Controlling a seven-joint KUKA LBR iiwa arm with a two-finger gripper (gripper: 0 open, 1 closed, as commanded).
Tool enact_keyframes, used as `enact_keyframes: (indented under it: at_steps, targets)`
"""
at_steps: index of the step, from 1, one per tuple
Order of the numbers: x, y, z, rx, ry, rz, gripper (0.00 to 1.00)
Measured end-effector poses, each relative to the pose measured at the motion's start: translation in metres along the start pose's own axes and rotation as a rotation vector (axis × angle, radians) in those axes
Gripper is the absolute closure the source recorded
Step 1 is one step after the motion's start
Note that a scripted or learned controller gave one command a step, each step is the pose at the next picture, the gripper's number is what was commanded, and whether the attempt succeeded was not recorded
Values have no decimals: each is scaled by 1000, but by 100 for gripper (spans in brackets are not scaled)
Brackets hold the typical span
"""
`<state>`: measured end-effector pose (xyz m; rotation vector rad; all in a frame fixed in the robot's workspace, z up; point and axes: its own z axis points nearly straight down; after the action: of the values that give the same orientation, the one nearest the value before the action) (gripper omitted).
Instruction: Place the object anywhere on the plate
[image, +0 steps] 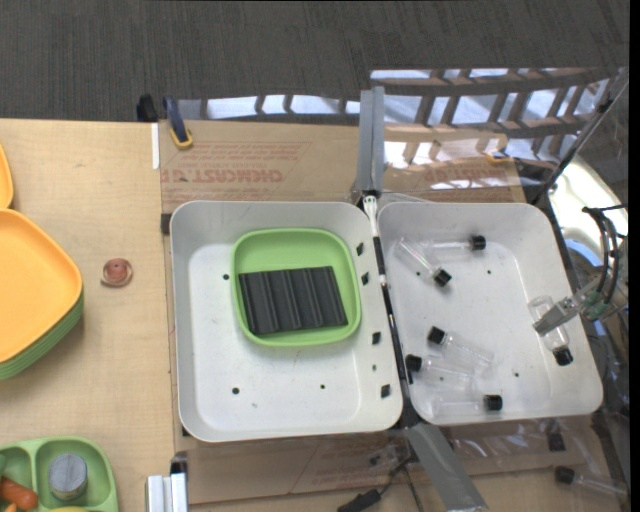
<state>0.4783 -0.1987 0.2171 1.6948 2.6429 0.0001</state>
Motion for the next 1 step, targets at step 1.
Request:
enact_keyframes:
  at_steps: [1]
  targets:
    - [-21,-11,49,2,2,-78,100]
